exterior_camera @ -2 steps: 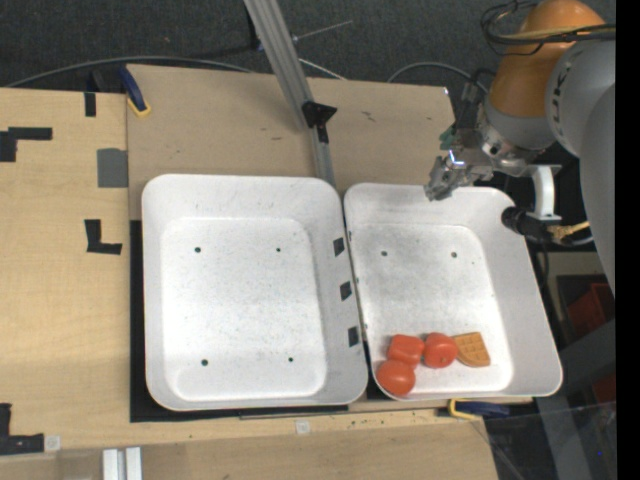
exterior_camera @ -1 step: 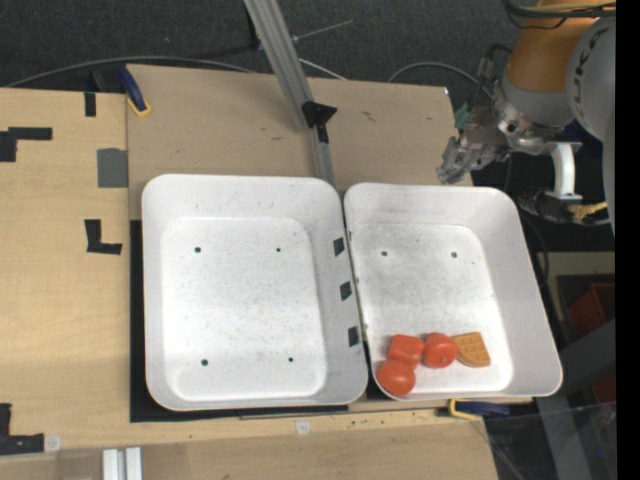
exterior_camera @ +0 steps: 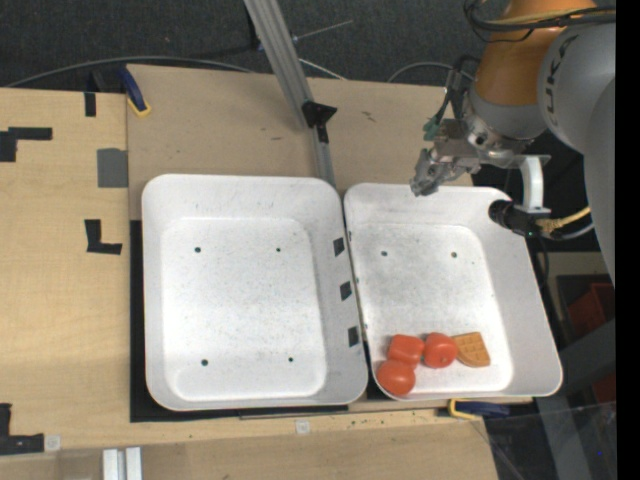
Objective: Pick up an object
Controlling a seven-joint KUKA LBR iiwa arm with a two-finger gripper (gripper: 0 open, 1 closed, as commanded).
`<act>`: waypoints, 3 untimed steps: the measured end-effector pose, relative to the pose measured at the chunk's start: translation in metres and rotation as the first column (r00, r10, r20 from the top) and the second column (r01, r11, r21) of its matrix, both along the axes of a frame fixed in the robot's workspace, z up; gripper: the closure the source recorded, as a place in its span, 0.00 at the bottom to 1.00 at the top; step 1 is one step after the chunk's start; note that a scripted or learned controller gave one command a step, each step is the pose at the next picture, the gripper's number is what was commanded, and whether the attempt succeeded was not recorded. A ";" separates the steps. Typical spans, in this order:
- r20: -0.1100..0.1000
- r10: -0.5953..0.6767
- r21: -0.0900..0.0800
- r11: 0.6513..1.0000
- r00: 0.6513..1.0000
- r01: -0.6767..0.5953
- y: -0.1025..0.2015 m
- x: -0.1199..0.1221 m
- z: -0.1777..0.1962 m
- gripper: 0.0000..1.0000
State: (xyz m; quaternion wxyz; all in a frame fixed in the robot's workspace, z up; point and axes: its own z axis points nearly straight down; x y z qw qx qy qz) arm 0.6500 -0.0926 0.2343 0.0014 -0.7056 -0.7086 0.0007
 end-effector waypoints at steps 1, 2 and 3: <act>0.001 0.002 0.001 1.000 1.000 -0.002 0.056 -0.014 0.007 1.00; -0.002 0.002 0.001 1.000 1.000 -0.002 0.113 -0.038 -0.004 1.00; -0.001 0.001 -0.001 1.000 1.000 -0.001 0.155 -0.059 -0.010 1.00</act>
